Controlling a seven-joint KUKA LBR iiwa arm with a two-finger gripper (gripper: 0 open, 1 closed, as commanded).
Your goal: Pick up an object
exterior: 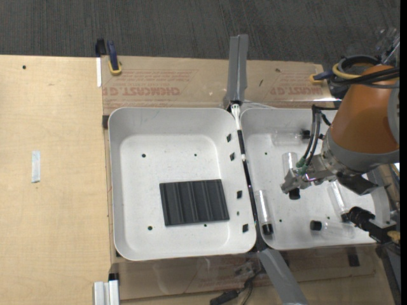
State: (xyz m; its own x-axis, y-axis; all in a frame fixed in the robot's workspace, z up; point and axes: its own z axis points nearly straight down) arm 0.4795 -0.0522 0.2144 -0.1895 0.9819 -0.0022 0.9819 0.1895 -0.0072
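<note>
A black ribbed rectangular pad (194, 202) lies flat in the left bin (127, 145), near its front. Several clear tubes with black caps lie in the right bin (267, 122): one tube (262, 212) along the left wall, one tube (289, 162) near the middle, and another tube (336, 199) further right. My gripper (294, 187) hangs low over the middle of the right bin, just in front of the middle tube. The orange band of the arm (365, 119) covers the bin's right part.
A grey divider bar (238, 68) runs between the two bins at the back. A small black-capped piece (316, 225) rests near the right bin's front edge. Blue and yellow clamps (109, 56) hold the cardboard at the back. Bare wooden bench lies to the left.
</note>
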